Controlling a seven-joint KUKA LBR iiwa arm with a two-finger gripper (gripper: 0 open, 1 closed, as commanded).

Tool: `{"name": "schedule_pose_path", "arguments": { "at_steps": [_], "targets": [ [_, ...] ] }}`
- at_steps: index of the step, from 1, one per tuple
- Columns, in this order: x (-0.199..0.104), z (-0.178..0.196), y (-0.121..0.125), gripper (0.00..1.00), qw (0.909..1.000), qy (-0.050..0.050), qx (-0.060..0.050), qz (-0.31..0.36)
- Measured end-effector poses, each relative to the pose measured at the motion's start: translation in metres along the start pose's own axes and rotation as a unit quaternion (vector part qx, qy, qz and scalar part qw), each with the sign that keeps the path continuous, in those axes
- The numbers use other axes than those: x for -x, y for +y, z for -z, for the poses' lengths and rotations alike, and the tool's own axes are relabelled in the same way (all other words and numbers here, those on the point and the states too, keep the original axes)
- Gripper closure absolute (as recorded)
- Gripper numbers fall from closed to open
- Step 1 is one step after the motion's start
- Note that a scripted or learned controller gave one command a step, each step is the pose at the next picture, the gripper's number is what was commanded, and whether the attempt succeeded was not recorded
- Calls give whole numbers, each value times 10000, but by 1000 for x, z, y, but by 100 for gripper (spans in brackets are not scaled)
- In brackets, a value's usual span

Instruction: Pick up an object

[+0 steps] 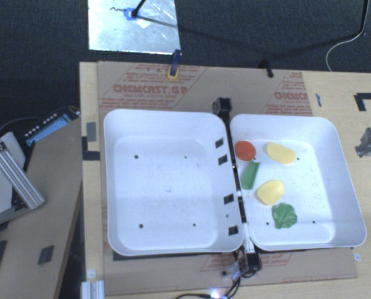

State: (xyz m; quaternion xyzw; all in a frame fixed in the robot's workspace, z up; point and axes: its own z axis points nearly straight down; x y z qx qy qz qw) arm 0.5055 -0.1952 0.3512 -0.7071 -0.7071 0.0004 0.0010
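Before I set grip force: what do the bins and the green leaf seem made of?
Bins: apparently thin moulded plastic, white and smooth, with rounded corners and a soft sheen. Green leaf: looks like matte plastic or rubber play food, with flat uniform colour and a lobed edge; which of the two is unclear.

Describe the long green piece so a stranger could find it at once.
Start at the right bin of the two white bins. Along its left wall, just below the round red-orange piece, lies the long green piece. It is a narrow, slanted bar, unlike the ruffled green lump lower down and the two yellow pieces.
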Motion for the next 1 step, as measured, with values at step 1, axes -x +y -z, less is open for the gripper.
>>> {"name": "schedule_pose_path", "arguments": {
  "at_steps": [1],
  "targets": [
    [12,-91,-20,100,10000,3,-18,-6]
  ]
}}
